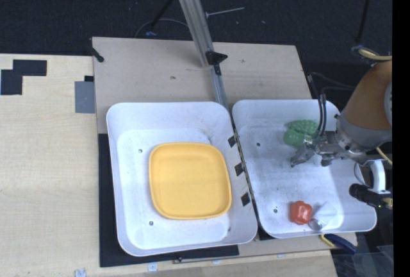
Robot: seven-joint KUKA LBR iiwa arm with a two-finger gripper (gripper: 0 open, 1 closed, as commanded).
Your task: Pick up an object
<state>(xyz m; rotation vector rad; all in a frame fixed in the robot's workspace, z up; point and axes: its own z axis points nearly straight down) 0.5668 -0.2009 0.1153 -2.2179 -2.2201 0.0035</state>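
Observation:
A green lumpy object (298, 131) lies in the upper part of the right bin (269, 179). My gripper (312, 158) hangs just below and to the right of it, low over the bin floor, open, with nothing between its fingers. A small red object (300, 211) rests near the right bin's front edge, well below the gripper, with a small grey piece (316, 224) beside it.
The left bin (128, 141) holds a square yellow plate (189, 180). A metal rail (198, 19) slants up from between the bins at the back. The arm's orange band (371, 99) sits over the right bin's right rim.

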